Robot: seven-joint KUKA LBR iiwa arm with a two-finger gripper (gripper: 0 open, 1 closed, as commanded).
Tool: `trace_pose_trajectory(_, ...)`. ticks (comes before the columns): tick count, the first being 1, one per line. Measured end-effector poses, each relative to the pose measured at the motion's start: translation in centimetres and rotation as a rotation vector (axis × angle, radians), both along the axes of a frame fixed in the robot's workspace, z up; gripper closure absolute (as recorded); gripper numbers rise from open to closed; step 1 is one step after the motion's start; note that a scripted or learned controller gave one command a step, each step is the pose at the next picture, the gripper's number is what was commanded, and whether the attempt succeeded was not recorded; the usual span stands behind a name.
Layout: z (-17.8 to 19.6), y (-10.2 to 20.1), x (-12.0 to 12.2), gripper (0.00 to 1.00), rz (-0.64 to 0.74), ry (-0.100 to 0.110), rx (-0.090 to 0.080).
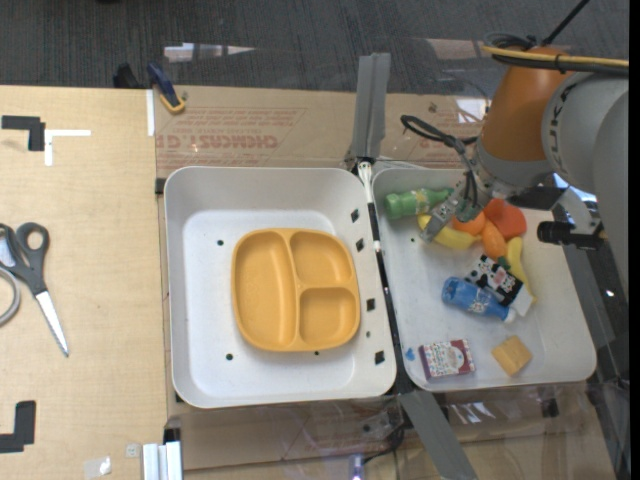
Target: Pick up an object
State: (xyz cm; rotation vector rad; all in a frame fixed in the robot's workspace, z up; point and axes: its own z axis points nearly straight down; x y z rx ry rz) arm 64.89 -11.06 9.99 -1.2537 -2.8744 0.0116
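Note:
My gripper (pixel 443 215) is low in the right bin (pixel 560 368), at its far left part. It sits among a cluster of toys: a green bottle (pixel 408 203) just to its left, a yellow piece (pixel 456 237) right below it and orange pieces (pixel 500 219) to its right. The gripper's tip touches or overlaps the green bottle's right end and the yellow piece. Nothing is seen lifted. Farther forward lie a blue bottle (pixel 474 298), a black-and-white item (pixel 497 277), a red-and-white packet (pixel 445 359) and a tan block (pixel 511 354).
The left bin (pixel 195 268) holds a yellow divided plate (pixel 296 289). Scissors (pixel 38 278) lie on the wooden bench at the left. The arm's orange band (pixel 520 108) and grey link hang over the right bin's far right corner. A grey divider post (pixel 369 108) stands between the bins.

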Motion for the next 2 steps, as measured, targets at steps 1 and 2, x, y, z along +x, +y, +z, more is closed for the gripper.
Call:
trace_pose_trajectory(1, 9.2, 4.7, -1.1, 1.00, -0.079, -0.010, 0.003)
trace_pose_trajectory(2, 16.0, 12.5, -1.0, 1.00, -0.165, -0.009, 0.003)
